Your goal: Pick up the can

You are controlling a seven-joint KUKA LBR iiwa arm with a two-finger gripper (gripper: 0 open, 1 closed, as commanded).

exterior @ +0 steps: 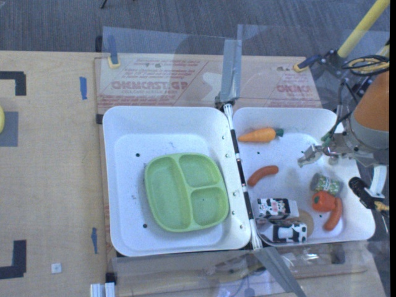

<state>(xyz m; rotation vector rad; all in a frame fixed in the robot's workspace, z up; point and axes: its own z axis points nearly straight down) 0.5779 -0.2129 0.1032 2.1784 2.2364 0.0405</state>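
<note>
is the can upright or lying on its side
On its side: the can lies flat in the right bin, its green label facing up, beside the tomato.

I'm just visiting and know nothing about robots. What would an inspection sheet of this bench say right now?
Surface: two shallow white bins side by side, left bin and right bin, on a wooden bench.
Job's things: can, green-labelled, lying in the right bin near its right side, not gripped.
Clutter: green divided plate in the left bin; in the right bin a carrot, a sausage, a red tomato-like item, two black-and-white cartons.
Claw: claw over the right bin, up and left of the can; finger state unclear.
Cables: black cables by the arm at upper right.
Surroundings: grey carpet, blue tape marks.
</note>
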